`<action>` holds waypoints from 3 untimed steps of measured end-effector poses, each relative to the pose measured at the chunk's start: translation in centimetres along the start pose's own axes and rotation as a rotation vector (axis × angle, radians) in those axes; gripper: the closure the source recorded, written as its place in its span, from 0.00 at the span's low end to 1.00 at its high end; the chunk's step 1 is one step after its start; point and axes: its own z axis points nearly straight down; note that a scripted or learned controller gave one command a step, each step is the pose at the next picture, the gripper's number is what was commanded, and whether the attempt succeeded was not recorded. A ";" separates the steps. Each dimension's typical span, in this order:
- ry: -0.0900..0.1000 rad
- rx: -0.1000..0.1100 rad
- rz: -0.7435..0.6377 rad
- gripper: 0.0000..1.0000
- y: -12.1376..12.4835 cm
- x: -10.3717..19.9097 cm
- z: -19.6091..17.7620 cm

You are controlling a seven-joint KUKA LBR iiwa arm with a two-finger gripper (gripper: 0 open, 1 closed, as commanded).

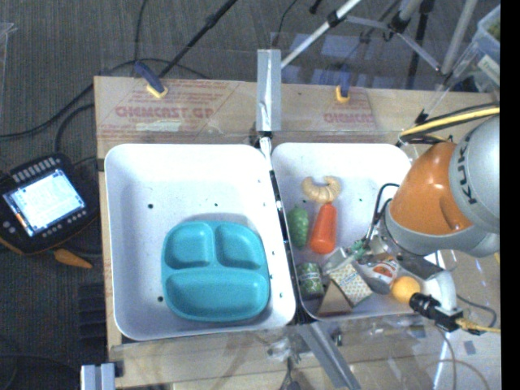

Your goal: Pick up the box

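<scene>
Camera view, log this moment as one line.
arm: over right white bin | small patterned cardboard box: lying in bin, near wrist | grasp: not visible | teal divided tray: left bin

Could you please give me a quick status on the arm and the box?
Claw low in right bin, fingers hidden. Box lying at near edge, not lifted. Carrot and broccoli close by.

Dark grey carpet floor [57, 47] carries black cables [146, 15], a lit handheld screen [41, 201] and tripod legs [390, 23].

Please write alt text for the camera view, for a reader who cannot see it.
A grey and orange robot arm reaches into the right bin above a small box, carrot and other toy foods. The left bin holds a teal divided plate.
</scene>
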 end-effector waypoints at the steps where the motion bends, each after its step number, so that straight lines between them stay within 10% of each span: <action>1: -0.002 -0.005 0.000 1.00 0.2 0.0 -1.0; 2: 0.003 0.009 -0.197 1.00 1.1 5.3 -9.3; 3: 0.003 0.009 -0.197 0.00 1.1 5.3 -9.3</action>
